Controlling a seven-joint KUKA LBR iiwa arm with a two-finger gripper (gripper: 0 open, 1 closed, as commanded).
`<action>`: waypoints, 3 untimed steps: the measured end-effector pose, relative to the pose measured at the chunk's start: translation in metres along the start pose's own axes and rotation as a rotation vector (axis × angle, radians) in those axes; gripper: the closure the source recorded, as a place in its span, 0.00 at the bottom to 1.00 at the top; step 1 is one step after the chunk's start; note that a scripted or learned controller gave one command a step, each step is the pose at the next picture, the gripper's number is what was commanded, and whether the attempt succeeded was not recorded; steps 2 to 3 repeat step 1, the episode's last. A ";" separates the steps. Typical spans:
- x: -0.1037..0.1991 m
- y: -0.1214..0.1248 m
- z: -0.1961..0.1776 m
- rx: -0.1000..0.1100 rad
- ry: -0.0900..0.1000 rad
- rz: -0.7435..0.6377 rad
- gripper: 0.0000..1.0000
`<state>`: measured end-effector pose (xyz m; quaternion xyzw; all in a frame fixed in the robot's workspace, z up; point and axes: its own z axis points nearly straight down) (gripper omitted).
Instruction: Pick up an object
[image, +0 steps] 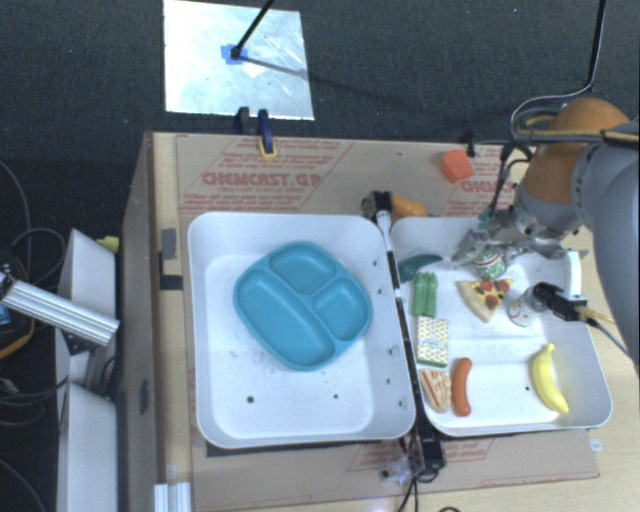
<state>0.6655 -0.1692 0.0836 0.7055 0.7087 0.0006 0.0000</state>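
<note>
Claw (490, 252) low in the right bin (590, 400), grip state impossible to tell; just beneath, a small round can (489, 266) with green-and-red label, upright beside a pizza slice (483, 297); banana (547, 378) well apart

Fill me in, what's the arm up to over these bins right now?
The gripper is down in the right bin, at its far end, right over a small round green-and-white item beside the pizza slice. A banana, a sausage and other toy foods lie nearer the front. The left bin holds a blue divided plate.
</note>
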 end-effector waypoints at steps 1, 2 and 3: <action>-0.001 0.002 -0.013 -0.006 -0.004 -0.003 1.00; -0.001 0.002 -0.013 -0.006 -0.004 -0.003 1.00; -0.001 0.002 -0.013 -0.006 -0.004 -0.003 1.00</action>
